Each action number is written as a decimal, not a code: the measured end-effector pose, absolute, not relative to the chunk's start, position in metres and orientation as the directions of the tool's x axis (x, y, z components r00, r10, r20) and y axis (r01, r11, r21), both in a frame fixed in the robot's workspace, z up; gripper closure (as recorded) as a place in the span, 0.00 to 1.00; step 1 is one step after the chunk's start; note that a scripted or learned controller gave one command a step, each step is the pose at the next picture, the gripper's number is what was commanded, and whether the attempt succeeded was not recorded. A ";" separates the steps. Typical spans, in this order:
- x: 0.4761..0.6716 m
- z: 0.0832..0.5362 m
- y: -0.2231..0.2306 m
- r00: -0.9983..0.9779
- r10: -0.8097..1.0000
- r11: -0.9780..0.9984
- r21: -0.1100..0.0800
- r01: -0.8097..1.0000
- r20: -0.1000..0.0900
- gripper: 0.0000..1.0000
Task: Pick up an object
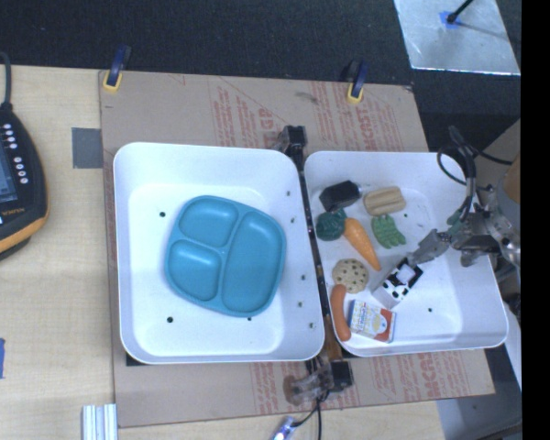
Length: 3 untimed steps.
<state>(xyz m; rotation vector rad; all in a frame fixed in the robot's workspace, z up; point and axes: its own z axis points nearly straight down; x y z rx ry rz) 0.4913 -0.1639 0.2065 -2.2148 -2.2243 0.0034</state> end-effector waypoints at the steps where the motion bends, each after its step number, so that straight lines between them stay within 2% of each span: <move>1: 0.528 0.108 -0.124 -0.005 1.000 0.005 0.017 1.000 -0.009 0.00; 2: 0.609 0.094 -0.110 -0.004 1.000 0.004 0.005 1.000 -0.003 0.00; 3: 0.610 0.105 -0.111 -0.005 1.000 0.005 0.005 1.000 -0.004 1.00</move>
